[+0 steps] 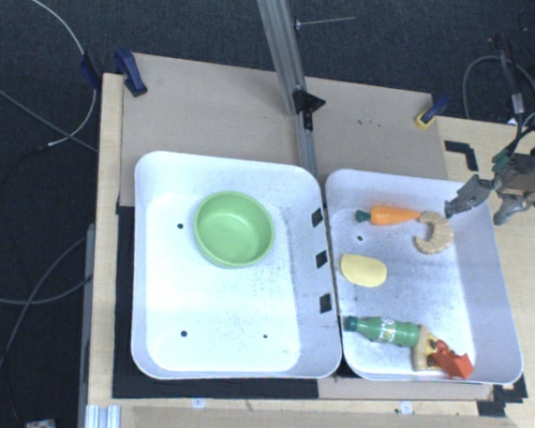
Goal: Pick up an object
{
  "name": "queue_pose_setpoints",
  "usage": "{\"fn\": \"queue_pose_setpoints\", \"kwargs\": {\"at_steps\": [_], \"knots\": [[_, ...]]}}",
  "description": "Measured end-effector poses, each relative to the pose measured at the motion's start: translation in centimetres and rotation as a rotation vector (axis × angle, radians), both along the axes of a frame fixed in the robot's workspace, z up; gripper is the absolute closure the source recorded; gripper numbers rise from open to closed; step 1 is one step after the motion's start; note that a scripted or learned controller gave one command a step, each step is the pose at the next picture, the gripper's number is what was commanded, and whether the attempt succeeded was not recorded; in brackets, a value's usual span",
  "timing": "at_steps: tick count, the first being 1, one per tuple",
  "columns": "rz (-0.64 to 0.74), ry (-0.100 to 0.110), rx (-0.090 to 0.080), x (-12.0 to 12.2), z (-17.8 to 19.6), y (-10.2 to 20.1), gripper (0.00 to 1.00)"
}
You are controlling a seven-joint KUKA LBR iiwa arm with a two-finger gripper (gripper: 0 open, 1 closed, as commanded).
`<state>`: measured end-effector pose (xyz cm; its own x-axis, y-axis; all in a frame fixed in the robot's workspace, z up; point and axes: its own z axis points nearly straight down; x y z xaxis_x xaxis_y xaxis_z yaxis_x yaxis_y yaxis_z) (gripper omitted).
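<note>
My gripper (484, 204) hangs over the far right rim of the right bin (486, 286), open, with nothing between its fingers. Just left of it lie an orange carrot (392, 216) and a tan curved piece (434, 237). A yellow oval object (363, 270) rests near the bin's middle left. Along the near edge lies a green bottle (383, 331), and next to it a red and tan toy (442, 357).
The left bin (157, 339) holds a green bowl (234, 229). A metal pole (283, 50) slants down to the gap between the bins. Blue and yellow clamps sit at the bench's far corners. Cables run at the far right.
</note>
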<state>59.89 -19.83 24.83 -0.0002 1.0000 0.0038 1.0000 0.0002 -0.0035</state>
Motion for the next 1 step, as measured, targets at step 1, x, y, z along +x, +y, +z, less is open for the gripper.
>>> {"fn": "queue_pose_setpoints", "kwargs": {"at_steps": [1], "knots": [[0.002,0.008,0.001,0.97,-5.3,-0.05,0.0]]}}
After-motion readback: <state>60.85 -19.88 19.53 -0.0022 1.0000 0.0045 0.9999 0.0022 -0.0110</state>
